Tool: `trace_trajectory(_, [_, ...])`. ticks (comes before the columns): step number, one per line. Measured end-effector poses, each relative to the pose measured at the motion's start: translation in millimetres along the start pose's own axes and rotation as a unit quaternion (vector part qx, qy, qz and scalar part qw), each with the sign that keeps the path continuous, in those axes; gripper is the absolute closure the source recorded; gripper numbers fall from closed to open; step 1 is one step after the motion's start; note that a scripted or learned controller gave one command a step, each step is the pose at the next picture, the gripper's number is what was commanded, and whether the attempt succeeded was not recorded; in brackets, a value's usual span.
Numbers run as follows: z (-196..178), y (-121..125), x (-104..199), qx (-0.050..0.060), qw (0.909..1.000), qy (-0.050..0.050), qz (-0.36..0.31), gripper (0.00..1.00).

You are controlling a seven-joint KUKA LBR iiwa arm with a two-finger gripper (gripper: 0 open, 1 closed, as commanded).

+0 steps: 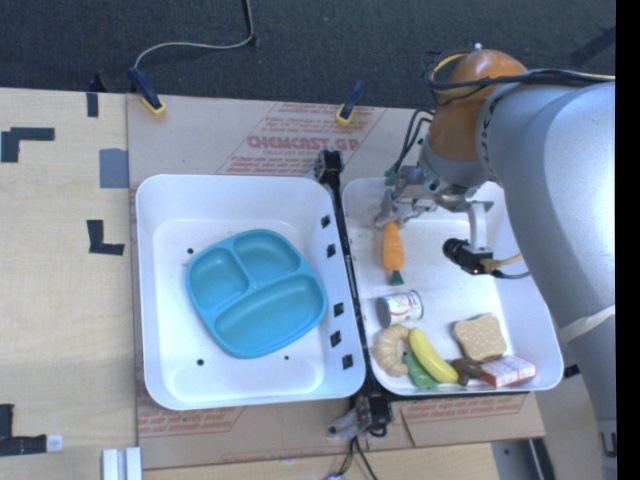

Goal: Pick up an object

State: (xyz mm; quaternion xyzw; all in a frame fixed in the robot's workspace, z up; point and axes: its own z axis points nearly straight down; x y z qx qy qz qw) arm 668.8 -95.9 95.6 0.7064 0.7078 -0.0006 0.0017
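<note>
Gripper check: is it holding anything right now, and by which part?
Cannot be told. The gripper sits right above the top end of the carrot in the right bin, but no grip is visible.

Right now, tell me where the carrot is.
The carrot lies in the right bin, near its upper left corner, just below the gripper and above the small can.

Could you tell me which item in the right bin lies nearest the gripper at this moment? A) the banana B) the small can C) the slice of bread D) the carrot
D: the carrot lies just under the gripper at the far end of the right bin.
</note>
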Motion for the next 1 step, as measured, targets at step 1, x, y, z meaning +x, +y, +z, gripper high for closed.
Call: trace_trajectory(1, [-90.0,-18.7,48.7,0.000,1.0000,0.002,0.000,1.00])
